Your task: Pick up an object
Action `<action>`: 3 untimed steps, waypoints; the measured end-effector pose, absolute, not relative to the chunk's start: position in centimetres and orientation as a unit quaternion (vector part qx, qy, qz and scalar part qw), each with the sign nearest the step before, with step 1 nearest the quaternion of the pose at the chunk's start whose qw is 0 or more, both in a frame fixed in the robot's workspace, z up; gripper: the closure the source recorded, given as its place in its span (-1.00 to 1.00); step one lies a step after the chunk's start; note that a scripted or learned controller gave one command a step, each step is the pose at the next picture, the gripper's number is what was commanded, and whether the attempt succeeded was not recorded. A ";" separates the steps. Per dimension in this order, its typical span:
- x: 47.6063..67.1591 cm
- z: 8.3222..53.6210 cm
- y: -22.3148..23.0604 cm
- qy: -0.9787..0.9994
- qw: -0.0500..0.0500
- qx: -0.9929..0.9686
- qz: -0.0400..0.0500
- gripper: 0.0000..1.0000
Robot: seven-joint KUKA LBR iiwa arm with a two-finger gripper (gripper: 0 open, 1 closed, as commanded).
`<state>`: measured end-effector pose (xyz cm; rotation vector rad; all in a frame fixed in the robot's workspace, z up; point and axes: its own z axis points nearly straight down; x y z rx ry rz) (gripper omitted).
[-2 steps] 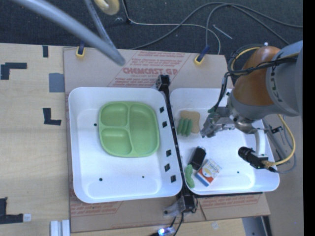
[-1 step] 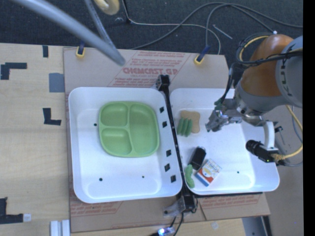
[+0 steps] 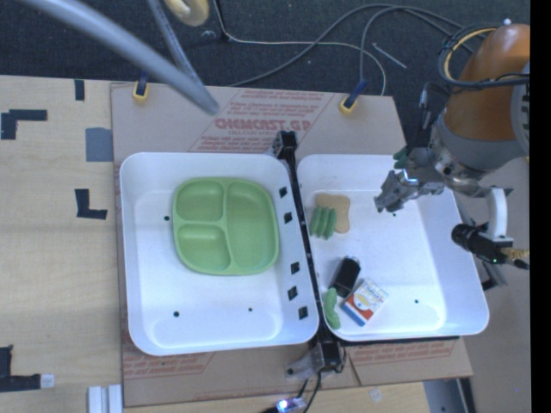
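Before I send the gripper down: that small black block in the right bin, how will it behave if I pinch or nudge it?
The black block looks boxy and rigid, so probably stiff in a pinch. It lies flat, so it should slide, not roll. It sits close beside the colourful card; a nudge may shift that too.

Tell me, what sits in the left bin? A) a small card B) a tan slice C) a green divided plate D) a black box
C: the green plate lies alone in the left bin; the other small things lie in the right bin.
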<state>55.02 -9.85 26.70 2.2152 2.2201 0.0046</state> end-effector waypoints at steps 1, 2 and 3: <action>55.0 26.9 -9.8 0.708 0.000 0.707 0.000 1.00; 55.1 25.2 -3.9 0.709 -0.001 0.705 0.000 1.00; 55.1 24.5 2.5 0.710 -0.001 0.704 0.000 1.00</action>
